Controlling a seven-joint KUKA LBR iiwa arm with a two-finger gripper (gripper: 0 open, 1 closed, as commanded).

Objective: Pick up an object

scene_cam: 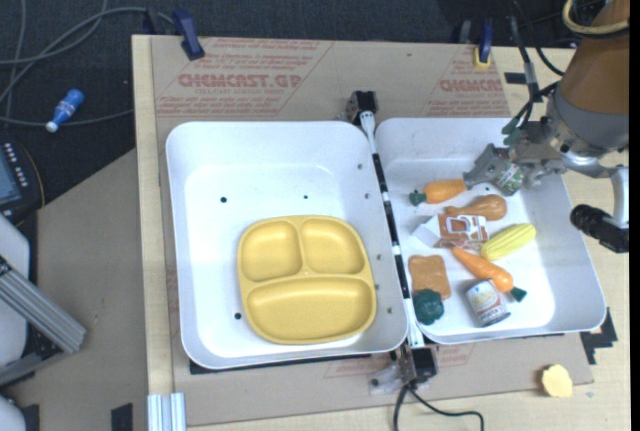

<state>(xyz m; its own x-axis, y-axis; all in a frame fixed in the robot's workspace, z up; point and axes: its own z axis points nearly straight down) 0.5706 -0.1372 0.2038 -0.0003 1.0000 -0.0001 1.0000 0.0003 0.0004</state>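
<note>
Nearest item: yellow compartment plate (pixel 305 277), lying in left bin (pixel 190 209). Right bin (pixel 570 309), on tabletop (pixel 300 69), holds toy foods: small carrot (pixel 443 191), drumstick (pixel 478 210), packet (pixel 460 230), toast slice (pixel 428 275), dark green piece (pixel 429 307), corn cob (pixel 508 241), long carrot (pixel 487 269), small can (pixel 486 303). Tool (pixel 507 169) at the bin's upper right, just above the drumstick; grip state cannot be told. Nothing visibly held. Judged progress: approach stage, pick not yet made.
</note>
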